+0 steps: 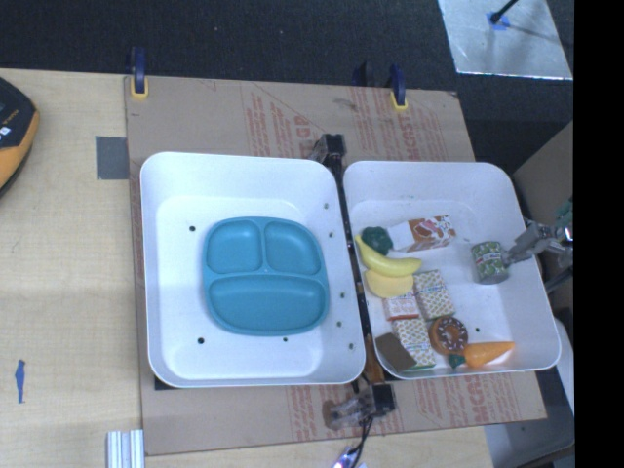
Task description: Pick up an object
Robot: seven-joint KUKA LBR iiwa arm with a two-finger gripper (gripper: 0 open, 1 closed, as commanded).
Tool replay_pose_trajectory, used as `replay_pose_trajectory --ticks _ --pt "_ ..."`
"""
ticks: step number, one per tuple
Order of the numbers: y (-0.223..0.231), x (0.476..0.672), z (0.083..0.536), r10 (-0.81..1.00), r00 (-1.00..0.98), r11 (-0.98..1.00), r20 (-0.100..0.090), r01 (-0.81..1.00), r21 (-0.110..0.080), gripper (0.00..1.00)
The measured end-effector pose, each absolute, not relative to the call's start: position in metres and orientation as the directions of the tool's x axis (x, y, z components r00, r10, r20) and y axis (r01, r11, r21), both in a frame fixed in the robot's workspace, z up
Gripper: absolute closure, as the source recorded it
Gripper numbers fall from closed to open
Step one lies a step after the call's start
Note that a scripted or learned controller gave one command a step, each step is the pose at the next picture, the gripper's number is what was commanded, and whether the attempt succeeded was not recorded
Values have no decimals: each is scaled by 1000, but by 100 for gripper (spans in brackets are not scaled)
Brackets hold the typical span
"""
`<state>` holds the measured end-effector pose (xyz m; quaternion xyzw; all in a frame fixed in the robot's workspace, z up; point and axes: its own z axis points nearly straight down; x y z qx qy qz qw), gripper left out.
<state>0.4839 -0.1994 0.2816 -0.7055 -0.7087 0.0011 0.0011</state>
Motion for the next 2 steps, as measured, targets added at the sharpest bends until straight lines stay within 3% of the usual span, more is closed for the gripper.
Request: replay_pose_trajectory --ticks 1,2 --pt "-211 559 191 1000 -10 10 -2 1000 -4 0" --pt "-210 594 86 1000 -10 10 1 1000 -9 0"
